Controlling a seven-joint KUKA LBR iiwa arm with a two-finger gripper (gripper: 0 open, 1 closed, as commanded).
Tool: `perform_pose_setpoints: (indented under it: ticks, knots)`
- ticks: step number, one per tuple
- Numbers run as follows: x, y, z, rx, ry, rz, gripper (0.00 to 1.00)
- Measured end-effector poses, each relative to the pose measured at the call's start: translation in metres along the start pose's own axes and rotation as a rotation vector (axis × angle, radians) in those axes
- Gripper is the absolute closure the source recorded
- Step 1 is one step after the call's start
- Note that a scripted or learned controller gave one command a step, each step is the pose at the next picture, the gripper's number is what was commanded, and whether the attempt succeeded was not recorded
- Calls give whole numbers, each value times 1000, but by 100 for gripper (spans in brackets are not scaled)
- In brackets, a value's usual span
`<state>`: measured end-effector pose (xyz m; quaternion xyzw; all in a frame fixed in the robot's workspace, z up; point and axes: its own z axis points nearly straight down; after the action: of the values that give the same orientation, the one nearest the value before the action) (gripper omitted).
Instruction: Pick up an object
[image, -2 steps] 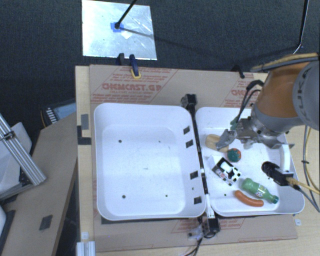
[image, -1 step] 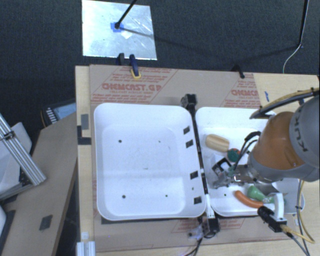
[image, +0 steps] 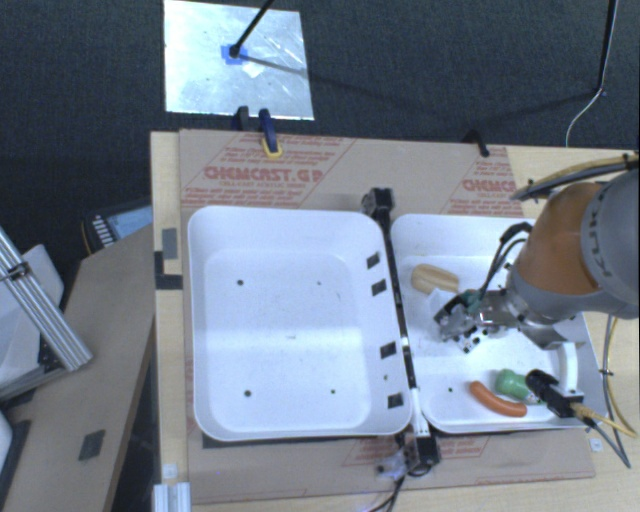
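As the gripper (image: 458, 322) hangs by the tan cylinder (image: 435, 278) near the right bin's (image: 470, 226) left edge, that seems targeted. Open or closed, I cannot tell.

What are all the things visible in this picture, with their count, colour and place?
left bin: one, white, left part of the bench
right bin: one, white, beside the left bin
tan piece: one, tan, far left part of the right bin
orange piece: one, orange, near edge of the right bin
green piece: one, green, right behind the orange piece
cardboard sheet: one, brown with red print, under both bins
foil sheet: one, silver, beyond the bench
arm: one, grey with orange band, over the right bin
claw: one, dark, over the right bin's middle
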<state>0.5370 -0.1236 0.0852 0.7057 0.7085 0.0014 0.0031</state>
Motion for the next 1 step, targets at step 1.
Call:
perform_pose_setpoints:
  ticks: [1]
  knots:
    - [-36, 55, 0, 1, -1, -1, 0]
